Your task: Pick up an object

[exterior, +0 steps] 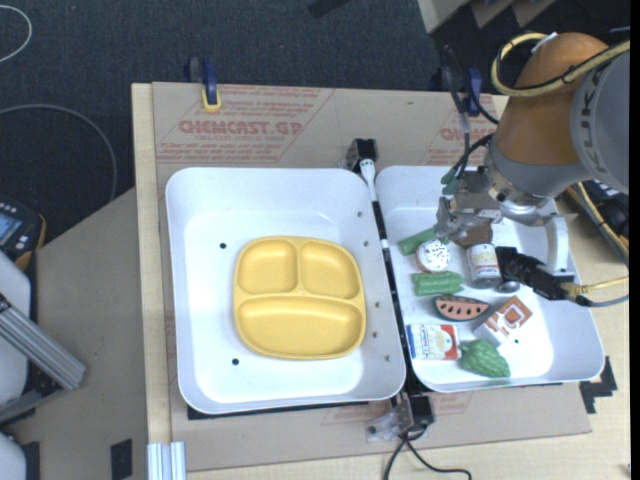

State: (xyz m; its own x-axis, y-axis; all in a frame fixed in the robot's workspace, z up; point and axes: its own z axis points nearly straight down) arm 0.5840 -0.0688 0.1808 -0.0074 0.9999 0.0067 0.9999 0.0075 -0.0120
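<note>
Counter (280, 426) front edge is closest and carries two white bins. Left bin (190, 268) holds just a yellow divided plate (298, 298), centred. Right bin (575, 343) has all the small stuff. Tool (462, 228) sits low over the right bin's far-left part. Can't tell if it's open or closed, and nothing is visibly gripped. Likely targets right under it: small can (483, 263) and round speckled piece (434, 256), just beside each other.

Risk: items are packed tight, so the tool could land between two, shove them apart, or clip the bin's left wall and grab nothing.

Crowding around:
- green pod (437, 284) and green leaf piece (415, 240) near the left wall
- watermelon slice (463, 307) mid-bin, red carton (510, 316) beside it
- white packet (433, 341) and green leafy toy (486, 359) along the near edge
</note>
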